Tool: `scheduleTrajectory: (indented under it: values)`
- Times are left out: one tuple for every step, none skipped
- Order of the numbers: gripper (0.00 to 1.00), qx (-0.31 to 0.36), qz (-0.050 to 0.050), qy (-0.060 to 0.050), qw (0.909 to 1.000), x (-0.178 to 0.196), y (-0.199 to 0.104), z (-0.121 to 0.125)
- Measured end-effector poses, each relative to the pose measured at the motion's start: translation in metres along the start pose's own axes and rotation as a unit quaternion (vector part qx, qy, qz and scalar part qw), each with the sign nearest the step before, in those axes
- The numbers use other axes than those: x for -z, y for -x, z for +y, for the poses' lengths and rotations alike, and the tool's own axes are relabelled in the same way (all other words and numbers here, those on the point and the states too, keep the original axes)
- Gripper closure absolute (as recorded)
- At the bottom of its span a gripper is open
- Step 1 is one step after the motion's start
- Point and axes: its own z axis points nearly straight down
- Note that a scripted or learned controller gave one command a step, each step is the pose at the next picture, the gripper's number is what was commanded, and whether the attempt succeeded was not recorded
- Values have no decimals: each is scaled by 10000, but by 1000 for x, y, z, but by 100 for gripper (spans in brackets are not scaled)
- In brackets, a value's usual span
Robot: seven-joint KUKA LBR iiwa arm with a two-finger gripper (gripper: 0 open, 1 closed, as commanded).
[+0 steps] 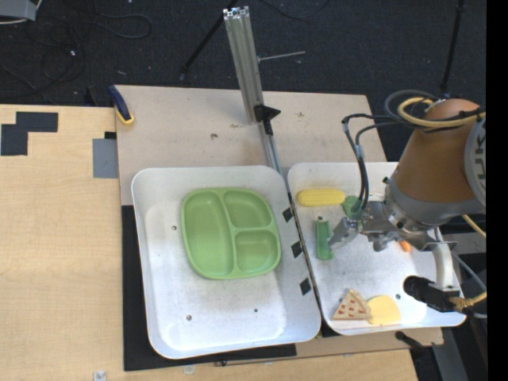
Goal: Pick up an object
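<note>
Your table [190, 125] carries two white bins side by side, set close so the arm can reach both from the right. The left bin [159, 292] holds a green tray [231, 233], lying flat near the middle, well apart from anything the arm is near. The right bin [361, 288] holds the small things, which is likely why the arm [436, 161] leans over it.

The pincer [347, 231] hangs low over the upper part of the right bin, just beside a green stick [323, 240] that lies near the bin's left wall. You cannot tell from here whether the pincer is open or closed, and nothing is seen held in it. The stick looks the likeliest target, judging by how near it is. A yellow piece [320, 197] lies just above the stick. A pizza slice [350, 307] and a yellow chip [384, 310] lie touching by the lower rim, well apart from the pincer.
</note>
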Motion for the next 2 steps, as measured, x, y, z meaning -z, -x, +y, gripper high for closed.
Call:
scheduleTrajectory:
  values:
    - [0,-7,1,-10,10000,-62,5,-6]
    - [0,-18,-26,43,10000,-113,7,-6]
